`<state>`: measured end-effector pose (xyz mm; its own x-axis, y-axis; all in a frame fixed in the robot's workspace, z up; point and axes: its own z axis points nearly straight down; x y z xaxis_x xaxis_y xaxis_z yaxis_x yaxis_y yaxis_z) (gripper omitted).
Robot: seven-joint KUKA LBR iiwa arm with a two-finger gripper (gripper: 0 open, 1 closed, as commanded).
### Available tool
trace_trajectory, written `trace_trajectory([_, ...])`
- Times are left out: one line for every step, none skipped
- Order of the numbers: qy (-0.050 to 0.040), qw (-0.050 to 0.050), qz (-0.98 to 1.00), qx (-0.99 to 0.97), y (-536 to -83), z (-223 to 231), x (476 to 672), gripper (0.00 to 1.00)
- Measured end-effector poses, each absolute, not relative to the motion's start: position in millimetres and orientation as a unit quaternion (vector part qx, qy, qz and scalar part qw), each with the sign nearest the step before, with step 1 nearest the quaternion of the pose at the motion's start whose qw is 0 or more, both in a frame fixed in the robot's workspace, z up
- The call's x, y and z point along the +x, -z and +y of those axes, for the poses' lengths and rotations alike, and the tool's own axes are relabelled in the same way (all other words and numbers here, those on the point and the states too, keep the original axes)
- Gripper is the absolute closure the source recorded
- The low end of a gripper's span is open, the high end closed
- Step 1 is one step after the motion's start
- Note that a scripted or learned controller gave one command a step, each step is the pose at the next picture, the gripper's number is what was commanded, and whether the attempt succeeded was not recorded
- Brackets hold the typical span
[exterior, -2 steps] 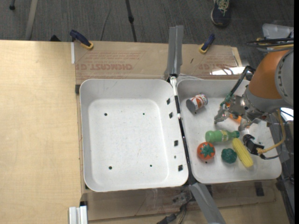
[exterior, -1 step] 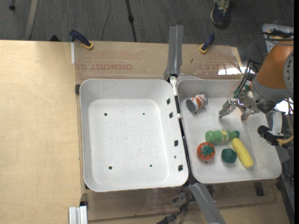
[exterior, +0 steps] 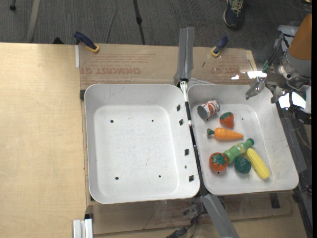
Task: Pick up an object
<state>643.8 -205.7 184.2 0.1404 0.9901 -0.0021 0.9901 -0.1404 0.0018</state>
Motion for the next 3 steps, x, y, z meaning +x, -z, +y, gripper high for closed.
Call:
trace_trajectory([0.0006,0.000,0.700,0.714,-92,-145,637.3,0.00])
trace_trajectory([0.0011,-0.001,0.619,0.785,-91,-103,569.9,0.00])
trace_trajectory([0.0013,0.000,0.649,0.761,-91,-108,658.2,0.00])
